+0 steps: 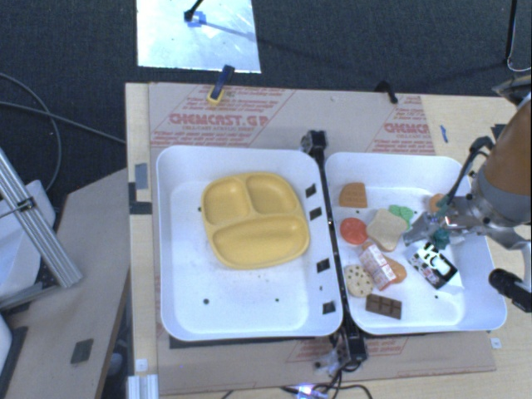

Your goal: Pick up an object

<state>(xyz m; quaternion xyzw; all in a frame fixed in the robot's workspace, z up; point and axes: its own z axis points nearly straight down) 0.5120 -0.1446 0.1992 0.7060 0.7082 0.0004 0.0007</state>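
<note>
My gripper (432, 233) hangs low over the right side of the right bin (477, 304), with the arm coming in from the right edge. Just below it lies a black and white packet (434, 264). To its left sit a pale bread slice (386, 227) and a green piece (401, 213). An orange piece (436, 201) lies just above it. Further left in the same bin are a toast slice (352, 194), a red round piece (353, 229), a snack packet (377, 265), a cookie (359, 281) and a chocolate bar (384, 307).
The left bin (183, 306) holds a yellow divided plate (253, 220). A black divider with clips (326, 223) runs between the bins. Cardboard (274, 115) lies under both bins, and a metal frame (33, 223) stands at the far left.
</note>
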